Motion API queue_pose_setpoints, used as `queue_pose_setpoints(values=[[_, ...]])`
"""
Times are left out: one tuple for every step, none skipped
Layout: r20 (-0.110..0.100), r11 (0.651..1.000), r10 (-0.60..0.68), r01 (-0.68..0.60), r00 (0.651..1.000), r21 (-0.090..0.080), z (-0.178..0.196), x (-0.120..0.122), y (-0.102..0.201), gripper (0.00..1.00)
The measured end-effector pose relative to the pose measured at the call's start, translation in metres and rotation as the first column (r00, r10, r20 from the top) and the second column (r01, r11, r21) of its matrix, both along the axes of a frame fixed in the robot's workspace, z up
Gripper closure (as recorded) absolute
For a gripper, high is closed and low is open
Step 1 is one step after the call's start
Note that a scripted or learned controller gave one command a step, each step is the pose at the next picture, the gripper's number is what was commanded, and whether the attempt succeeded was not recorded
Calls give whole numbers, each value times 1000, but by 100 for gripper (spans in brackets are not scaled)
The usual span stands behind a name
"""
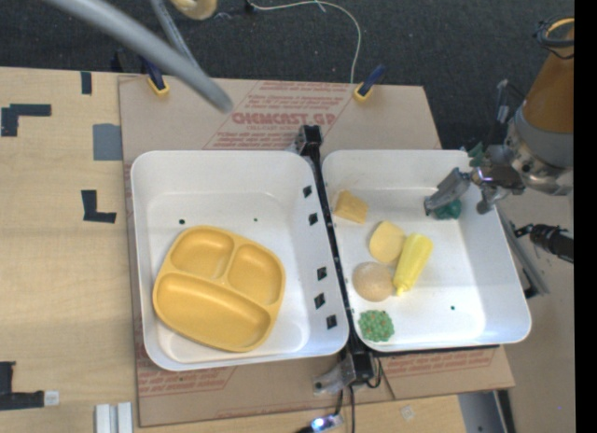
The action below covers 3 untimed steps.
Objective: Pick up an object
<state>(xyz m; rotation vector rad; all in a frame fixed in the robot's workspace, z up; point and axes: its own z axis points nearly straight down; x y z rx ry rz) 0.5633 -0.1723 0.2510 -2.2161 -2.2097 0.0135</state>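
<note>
The left bin (pixel 149 179) holds a yellow divided tray (pixel 218 286). The right bin (pixel 485 319) holds a cheese wedge (pixel 351 207), a pale yellow piece (pixel 385 241), a corn cob (pixel 411 264), a beige round (pixel 373 282) and a green broccoli (pixel 377 325). The claw (pixel 464 193) hangs over the right bin's far right corner, fingers apart around a small green object (pixel 453 205).

Yellow divided tray (pixel 219 287), yellow corn cob (pixel 412 264), green broccoli (pixel 377 325), pale yellow cheese wedge (pixel 351 207), white bins (pixel 149 188).

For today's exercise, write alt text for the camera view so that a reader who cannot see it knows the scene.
A robot gripper hovers at the right bin's far right edge, near a small green object. That bin holds a yellow corn cob, three pale food pieces and a green broccoli piece; the left bin holds a yellow divided plate.
</note>
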Motion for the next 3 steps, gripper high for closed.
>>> queue_pose_setpoints(values=[[13, 1000, 4, -4, 1000, -3, 8, 2, 1, 0], [10, 1000, 4, -4, 1000, -3, -55, 1, 5, 0], [11, 1000, 4, -4, 1000, -3, -100, 8, 5, 0]])
